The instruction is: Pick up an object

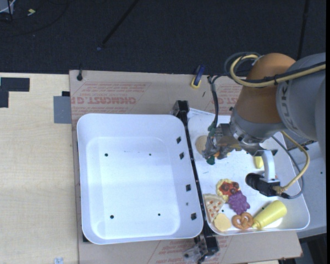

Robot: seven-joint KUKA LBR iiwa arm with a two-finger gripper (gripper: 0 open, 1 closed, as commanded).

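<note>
Arm reaches in from right, end effector (213,150) low over right bin (302,216), near its left wall, above teal bit (210,160) and beige disc (201,144). Cannot tell whether it grips anything.

Candidate objects cluster at bin's front edge: pizza slice (213,206), purple grapes (238,202), pretzel (242,221), yellow bottle (270,214).

Advice: descend straight, centre on one piece, avoid divider wall.

Open room: left bin (88,147), right bin's middle. Front cluster crowded, pieces touching.

worktop (33,164): two bins abreast | left bin (93,131) beside right bin (297,216) | toy pile (236,205) in right bin, near edge | pincer (213,153) over its left side
</note>
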